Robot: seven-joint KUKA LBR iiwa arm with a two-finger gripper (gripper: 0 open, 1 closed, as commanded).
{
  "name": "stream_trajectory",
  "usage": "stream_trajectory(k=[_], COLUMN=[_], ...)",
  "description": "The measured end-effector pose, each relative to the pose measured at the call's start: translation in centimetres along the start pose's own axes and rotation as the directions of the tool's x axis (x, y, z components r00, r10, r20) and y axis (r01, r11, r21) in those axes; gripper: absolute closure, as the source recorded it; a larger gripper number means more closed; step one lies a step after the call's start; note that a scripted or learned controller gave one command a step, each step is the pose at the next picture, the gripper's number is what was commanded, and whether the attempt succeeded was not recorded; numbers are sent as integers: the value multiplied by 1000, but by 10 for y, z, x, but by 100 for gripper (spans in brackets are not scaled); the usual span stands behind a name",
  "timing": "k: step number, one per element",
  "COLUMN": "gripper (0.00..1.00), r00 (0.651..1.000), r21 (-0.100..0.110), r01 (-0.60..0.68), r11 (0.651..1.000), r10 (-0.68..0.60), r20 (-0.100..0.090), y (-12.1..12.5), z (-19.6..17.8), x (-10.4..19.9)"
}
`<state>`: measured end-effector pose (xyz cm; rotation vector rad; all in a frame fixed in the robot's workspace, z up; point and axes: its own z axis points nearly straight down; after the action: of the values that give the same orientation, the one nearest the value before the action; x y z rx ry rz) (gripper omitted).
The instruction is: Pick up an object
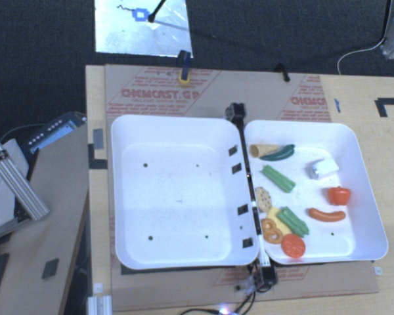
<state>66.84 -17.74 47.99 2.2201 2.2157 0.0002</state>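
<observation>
All pickable items sit in my right bin [354, 143]: dark green pepper [280, 153] on cone [263, 150], green stick [278, 178], white block [322, 168], red pepper [339, 195], sausage [327, 214], cracker [263, 198], pretzel [272, 230], green pod [293, 220], tomato [293, 246].

One camera hangs high over the bench [203, 87], tilted down at a slant, far enough back to take in both white bins [177, 126] mid-frame and dark floor [39, 31] along the top.

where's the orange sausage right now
The orange sausage lies in the right bin, toward its right side, just below the red pepper and right of the green pieces.
</observation>
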Motion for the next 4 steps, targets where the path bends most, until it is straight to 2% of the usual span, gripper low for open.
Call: stream_trajectory(k=[1,2,3,4], gripper=[100,100,100,100], r00=[1000,1000,1000,1000], r21=[-5,17,-16,-1], r01=[6,9,8,-1], r11=[1000,1000,1000,1000], r10=[-6,-9,-8,1], r20=[0,-8,0,0], y=[0,-22,-49,-34], z=[-59,89,-67,-55], x=[-6,41,46,-24])
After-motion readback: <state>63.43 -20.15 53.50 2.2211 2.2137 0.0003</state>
